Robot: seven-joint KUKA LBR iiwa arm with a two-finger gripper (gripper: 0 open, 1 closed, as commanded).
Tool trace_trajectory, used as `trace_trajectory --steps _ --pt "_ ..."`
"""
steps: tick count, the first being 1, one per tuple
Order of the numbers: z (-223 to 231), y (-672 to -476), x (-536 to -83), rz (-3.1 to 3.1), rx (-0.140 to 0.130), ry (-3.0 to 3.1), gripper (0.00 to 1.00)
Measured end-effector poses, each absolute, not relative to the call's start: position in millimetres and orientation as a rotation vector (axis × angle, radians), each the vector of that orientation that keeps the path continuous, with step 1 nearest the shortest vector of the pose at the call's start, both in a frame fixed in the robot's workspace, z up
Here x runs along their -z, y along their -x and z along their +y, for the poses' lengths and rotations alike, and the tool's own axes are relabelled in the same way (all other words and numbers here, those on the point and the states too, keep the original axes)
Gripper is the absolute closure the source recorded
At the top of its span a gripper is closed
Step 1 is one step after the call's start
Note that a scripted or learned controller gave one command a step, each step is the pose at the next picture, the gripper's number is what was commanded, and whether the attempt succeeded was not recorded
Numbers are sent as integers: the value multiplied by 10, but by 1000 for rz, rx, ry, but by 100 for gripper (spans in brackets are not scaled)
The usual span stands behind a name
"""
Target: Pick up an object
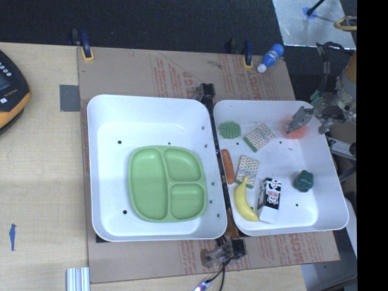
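- Banana [244, 202]: lower left of right bin [321, 217], just beside milk carton [272, 194].
- Pincer [298, 121]: over bin's upper right, above a reddish item [295, 132]; finger spacing indeterminable.
- Green block [303, 180], sausage [227, 165], patterned cards [259, 136]: nearby.
- Green tray [166, 183]: left bin.

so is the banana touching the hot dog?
Apart. The camera view shows a strip of white bin floor between the banana and the hot dog above it.

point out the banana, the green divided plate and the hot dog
banana [244, 201], camera view, middle of its curved body
green divided plate [167, 183], camera view, ridge where its compartments meet
hot dog [227, 165], camera view, middle of its length
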State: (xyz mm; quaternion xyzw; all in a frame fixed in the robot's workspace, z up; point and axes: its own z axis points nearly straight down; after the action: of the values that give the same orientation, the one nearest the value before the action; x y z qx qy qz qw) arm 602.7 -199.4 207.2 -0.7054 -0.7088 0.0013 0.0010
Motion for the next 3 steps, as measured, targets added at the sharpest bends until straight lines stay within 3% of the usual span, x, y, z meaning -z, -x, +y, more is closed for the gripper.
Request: trace_trajectory --steps 1,2,3 --pt "-1889 -5599 -911 -2224 -6 2213 0" --pt "-1997 -6493 -924 -2225 -2 2216 0" --pt "-1570 -6566 -1070 -2226 -2 2214 0"
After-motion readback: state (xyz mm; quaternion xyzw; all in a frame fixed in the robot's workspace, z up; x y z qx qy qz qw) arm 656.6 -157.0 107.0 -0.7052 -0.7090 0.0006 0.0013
